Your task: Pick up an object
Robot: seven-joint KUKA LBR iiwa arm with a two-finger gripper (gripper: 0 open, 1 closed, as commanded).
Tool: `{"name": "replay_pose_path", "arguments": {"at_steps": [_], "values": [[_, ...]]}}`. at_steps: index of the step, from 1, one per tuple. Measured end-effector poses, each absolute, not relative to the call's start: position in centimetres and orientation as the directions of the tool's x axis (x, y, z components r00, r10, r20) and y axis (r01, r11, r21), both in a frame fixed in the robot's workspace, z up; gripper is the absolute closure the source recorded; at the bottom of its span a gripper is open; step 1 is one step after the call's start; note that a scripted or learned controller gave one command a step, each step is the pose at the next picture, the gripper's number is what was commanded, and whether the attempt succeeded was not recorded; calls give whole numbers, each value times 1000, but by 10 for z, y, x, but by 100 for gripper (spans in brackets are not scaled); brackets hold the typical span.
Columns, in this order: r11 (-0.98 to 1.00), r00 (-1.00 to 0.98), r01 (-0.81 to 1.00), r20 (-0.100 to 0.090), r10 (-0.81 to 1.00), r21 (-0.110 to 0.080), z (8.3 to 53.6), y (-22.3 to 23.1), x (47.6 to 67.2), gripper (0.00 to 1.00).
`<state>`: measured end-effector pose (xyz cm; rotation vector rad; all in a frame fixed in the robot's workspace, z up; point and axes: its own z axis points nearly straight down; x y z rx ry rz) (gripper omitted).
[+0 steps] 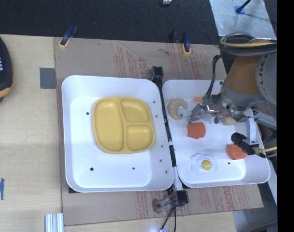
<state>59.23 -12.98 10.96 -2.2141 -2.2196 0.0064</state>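
The grey arm (pixel 243 79) (orange-banded above the wrist) reaches in from the right; its gripper (pixel 201 111) hangs low.

Single fixed camera, mounted above the tabletop (pixel 26 144), looking down at a slant. Both white bins fit in frame: left bin (pixel 79 173), right bin (pixel 253 175). Arm (pixel 246 76) enters from right edge. Moderate distance.

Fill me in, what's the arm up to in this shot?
It's a pick attempt. The KUKA arm reaches in from the right over the right bin, its claw low near the bin's upper middle, between a shrimp-shaped toy and an orange-red block. Nothing is visibly held. A fried-egg toy and another orange piece lie nearer the front. The left bin holds a yellow divided tray.
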Motion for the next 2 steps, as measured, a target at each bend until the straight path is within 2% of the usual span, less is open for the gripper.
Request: {"name": "replay_pose_path", "arguments": {"at_steps": [1,2], "values": [[2,-2,1000,3,1000,-10,90,-96,550,0],[0,0,1000,-1,1000,-5,102,-99,552,100]]}}
